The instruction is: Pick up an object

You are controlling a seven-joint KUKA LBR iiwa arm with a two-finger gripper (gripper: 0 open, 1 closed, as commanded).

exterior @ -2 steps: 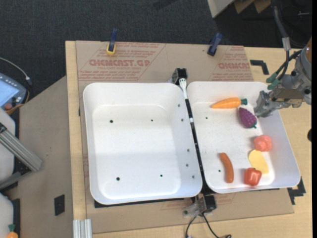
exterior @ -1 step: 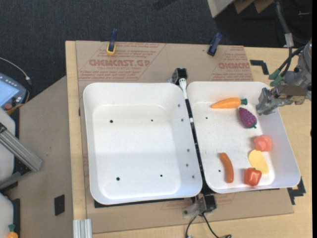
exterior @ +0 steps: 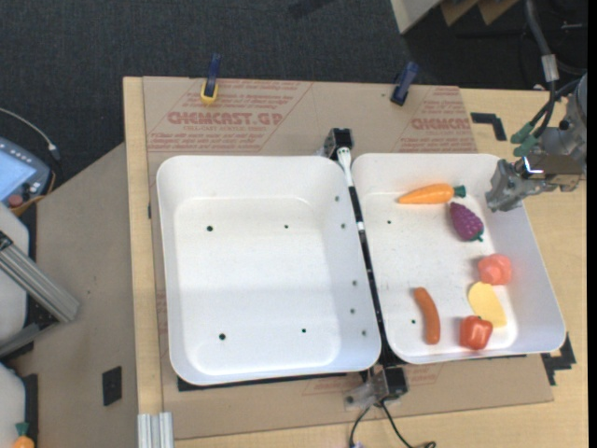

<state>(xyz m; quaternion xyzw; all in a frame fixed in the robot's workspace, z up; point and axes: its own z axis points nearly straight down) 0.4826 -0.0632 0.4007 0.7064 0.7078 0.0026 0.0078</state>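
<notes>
In the right bin [exterior: 401, 339] lie an orange carrot [exterior: 425, 194], a purple eggplant [exterior: 465, 221], a pink round fruit [exterior: 495, 269], a yellow piece [exterior: 487, 303], a red pepper [exterior: 475, 332] and a reddish sausage [exterior: 427, 315]. My gripper [exterior: 505, 189] hangs over the bin's far right rim, just right of the eggplant and carrot tip. Nothing shows between its fingers.
The left bin [exterior: 177, 250] sits beside the right one on a brown board [exterior: 280, 110]. Blue clamps [exterior: 212, 77] [exterior: 405, 82] hold the board's far edge. Cables hang near the arm at the upper right.
</notes>
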